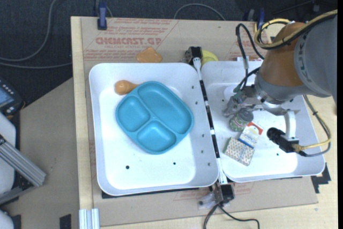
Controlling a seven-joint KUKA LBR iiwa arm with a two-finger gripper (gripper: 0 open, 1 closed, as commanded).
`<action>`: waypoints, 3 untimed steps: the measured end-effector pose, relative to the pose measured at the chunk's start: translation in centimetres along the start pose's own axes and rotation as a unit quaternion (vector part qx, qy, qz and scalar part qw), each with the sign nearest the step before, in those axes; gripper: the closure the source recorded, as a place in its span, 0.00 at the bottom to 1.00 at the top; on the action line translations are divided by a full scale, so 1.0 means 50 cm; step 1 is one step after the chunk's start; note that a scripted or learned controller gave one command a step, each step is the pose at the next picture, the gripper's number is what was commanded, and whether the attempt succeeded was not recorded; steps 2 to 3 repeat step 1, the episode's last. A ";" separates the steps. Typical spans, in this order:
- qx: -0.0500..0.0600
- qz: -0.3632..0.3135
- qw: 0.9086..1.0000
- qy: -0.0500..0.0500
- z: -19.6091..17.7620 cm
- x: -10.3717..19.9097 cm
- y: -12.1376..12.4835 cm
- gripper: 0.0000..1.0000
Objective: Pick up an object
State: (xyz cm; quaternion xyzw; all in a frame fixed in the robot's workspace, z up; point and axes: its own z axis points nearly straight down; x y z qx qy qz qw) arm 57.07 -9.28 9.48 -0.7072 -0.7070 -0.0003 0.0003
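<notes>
Bench: cardboard-topped bench (pixel 134 35) carrying two shallow white bins side by side, with cables trailing off the far edge.
Arm: grey arm with an orange band (pixel 281 61) reaching in from the right, wrist bent down over the right bin.
Left bin: the left bin (pixel 107 169) holds a blue divided plate (pixel 154 117) lying flat near the middle, and a small orange-tan piece (pixel 125 86) touching the plate's far left rim.
Right bin: the right bin (pixel 273 166) holds the likely targets, all clustered near its middle.
Gripper: gripper (pixel 239 106) is down low in the right bin, right over the clutter; metal parts overlap and I cannot tell whether the fingers stand apart or together.
Round object: a small greenish round object (pixel 239 122) sits just below the gripper, touching or nearly touching it; contact cannot be confirmed.
Patterned packet: a flat patterned packet (pixel 239 150) lies on the bin floor nearer the front.
Small carton: a small white carton with red and blue print (pixel 250 135) rests against the packet's far corner.
Outside bins: an orange lump (pixel 149 55) and a yellow item (pixel 209 56) sit on the bench behind the bins.
Progress: my read is that the descent is done; nothing is seen lifted off the floor, so grasp and lift remain.
</notes>
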 end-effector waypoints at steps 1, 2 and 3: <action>-0.006 -0.005 1.000 0.001 -0.192 0.156 0.034 1.00; -0.006 -0.005 1.000 0.001 -0.192 0.156 0.034 1.00; -0.006 -0.005 1.000 0.001 -0.192 0.156 0.034 1.00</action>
